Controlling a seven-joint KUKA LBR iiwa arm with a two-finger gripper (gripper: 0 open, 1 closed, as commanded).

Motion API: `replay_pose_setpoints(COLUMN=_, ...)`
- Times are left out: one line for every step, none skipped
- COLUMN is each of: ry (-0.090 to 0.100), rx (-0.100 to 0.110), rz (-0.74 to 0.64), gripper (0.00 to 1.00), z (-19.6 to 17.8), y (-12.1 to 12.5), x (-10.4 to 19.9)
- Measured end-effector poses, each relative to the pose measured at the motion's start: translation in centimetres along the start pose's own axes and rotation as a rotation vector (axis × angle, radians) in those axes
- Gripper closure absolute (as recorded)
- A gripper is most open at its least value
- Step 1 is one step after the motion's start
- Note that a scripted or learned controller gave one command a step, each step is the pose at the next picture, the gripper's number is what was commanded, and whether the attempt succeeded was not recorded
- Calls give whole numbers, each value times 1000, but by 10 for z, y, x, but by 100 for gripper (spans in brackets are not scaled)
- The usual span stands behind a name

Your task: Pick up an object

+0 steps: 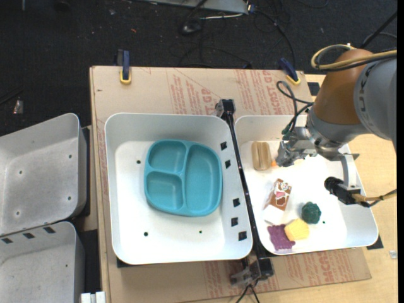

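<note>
Arm: the grey KUKA arm [360, 100] reaches in from the right over the right bin [363, 229].
Gripper: the gripper [285, 156] hangs just beside a tan cylinder [261, 155]; whether its fingers are open or closed cannot be told.
Right bin: a brown-and-white packet [279, 195], green lump [310, 213], yellow piece [297, 230] and purple piece [278, 237] lie near the front.
Left bin: the left bin [126, 169] holds a teal divided tray [184, 177].

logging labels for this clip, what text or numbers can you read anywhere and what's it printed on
Red print on the cardboard sheet under the bins: repeated stamped lettering, upside down from this view, too blurred to read for sure.
Small packet in the right bin: red and white print, too small to read.
Teal divided tray in the left bin: no text visible.
</note>
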State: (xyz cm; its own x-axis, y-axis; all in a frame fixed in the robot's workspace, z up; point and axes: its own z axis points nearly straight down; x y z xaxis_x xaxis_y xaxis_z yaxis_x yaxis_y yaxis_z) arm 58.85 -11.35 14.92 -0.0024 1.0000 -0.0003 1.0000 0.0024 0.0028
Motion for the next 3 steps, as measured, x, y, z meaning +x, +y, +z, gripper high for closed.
replay_pose_setpoints(ry=-1, rx=-2, rz=0, gripper=100, z=-63, y=1, x=-1)
replay_pose_setpoints(ry=-1, rx=-1, rz=0, gripper=100, z=-116, y=2, x=-1)
replay_pose_setpoints(ry=1, rx=2, rz=-4, gripper=100, z=-120, y=3, x=52)
